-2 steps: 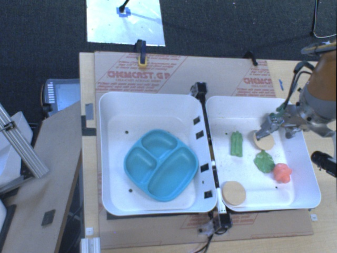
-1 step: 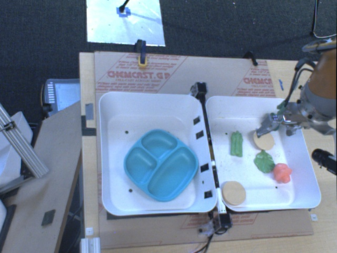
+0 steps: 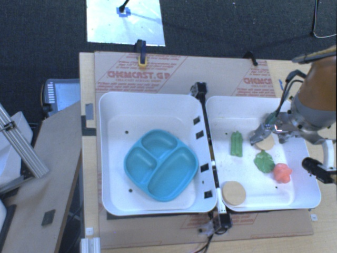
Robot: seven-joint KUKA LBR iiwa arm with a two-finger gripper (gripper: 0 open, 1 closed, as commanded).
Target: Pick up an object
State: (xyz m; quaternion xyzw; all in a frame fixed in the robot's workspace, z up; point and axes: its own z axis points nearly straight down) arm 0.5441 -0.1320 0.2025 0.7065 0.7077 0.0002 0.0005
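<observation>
The right bin (image 3: 253, 109) holds five small pieces, any of which could be picked. A pale tan piece (image 3: 266, 143) lies at about two o'clock from the bin's middle, partly covered by the gripper (image 3: 263, 133), which hangs right over it; whether the claw is spread or pressed together cannot be told, and nothing shows pinched in it. Just at five o'clock from that piece sits a leafy green toy vegetable (image 3: 264, 162), and at four o'clock from the vegetable, nearly touching it, an orange-red toy fruit (image 3: 283, 173). A slim green toy pickle (image 3: 236, 143) lies upright in the view at nine o'clock from the gripper, a little apart. A round tan disc (image 3: 234, 192) rests at the bin's seven o'clock corner, close to the wall.

The arm (image 3: 318, 96) reaches in from three o'clock. The left bin (image 3: 121, 109), touching the right one, carries a blue divided plate (image 3: 160, 165), slightly toward its five o'clock side.
</observation>
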